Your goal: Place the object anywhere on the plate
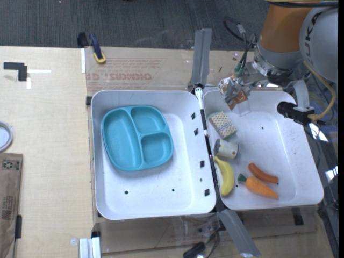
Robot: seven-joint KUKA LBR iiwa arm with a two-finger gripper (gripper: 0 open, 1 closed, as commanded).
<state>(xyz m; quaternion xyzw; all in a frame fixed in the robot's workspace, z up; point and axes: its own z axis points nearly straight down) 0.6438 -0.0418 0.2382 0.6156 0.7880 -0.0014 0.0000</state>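
Blue plate (137, 138), yellow banana (226, 177), orange carrot (261, 187), 2 white bins (156, 203)

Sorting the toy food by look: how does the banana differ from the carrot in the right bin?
The banana is yellow and curved; the carrot is orange, straight and tapered. The banana lies against the bin's left wall, running roughly top to bottom in the view; the carrot lies further right, angled across. Both rest loose on the floor of the right bin.

Upside-down red print, unreadable, on cardboard (129, 69); "KU" on arm (317, 31).
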